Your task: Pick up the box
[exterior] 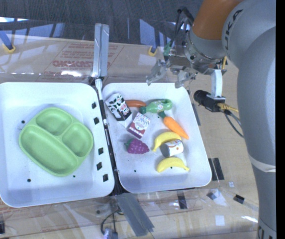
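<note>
Camera view looks down at a slant on two white bins set side by side. In the left bin [8, 183] lies a green divided plate [56, 141] with three compartments, turned at an angle to the bin's walls.

In the right bin [147, 180] lies a cluster of small things. The box [139, 125], a little pink and white carton, lies near the middle of this bin, tilted on a slant. Just below it, touching or nearly touching, is a bunch of purple grapes [137, 146]. Up and to the left of the box stands a small black-and-white patterned carton [117, 106], and beside that lies a reddish sausage [135, 103]. A green bottle [158, 106] lies across the upper part of the bin, just above the box, and an orange carrot [175, 127] lies just right of it, pointing down to the right. Lower down are a yellow banana [165, 138], a small tin can [172, 148] touching it, and a second banana [172, 166] near the bin's front right corner.

The gripper [168, 78] hangs over the far rim of the right bin, above the green bottle and well apart from the box. Its two fingers [154, 75] are spread apart, with nothing between them. The grey arm with its orange band [217, 9] comes in from the right.
</note>
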Available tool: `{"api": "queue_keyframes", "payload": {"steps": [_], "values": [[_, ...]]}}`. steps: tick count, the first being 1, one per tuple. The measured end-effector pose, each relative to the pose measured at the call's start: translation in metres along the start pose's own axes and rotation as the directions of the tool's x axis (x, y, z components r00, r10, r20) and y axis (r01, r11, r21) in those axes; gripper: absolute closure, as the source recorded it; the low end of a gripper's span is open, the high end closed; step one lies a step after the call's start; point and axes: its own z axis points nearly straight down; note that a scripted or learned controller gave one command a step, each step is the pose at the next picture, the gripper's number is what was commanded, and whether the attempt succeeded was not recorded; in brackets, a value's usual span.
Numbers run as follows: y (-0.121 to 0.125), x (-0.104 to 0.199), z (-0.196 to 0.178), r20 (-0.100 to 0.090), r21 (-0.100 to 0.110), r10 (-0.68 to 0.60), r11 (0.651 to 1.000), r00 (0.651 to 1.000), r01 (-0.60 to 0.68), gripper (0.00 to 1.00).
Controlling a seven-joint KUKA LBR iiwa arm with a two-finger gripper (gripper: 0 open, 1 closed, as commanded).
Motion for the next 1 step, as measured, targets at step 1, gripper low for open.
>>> {"api": "queue_keyframes", "payload": {"steps": [1], "values": [[-0.0467, 0.0229, 0.1005, -0.001, 0.006, -0.014, 1.000, 1.000, 0.014, 0.00]]}}
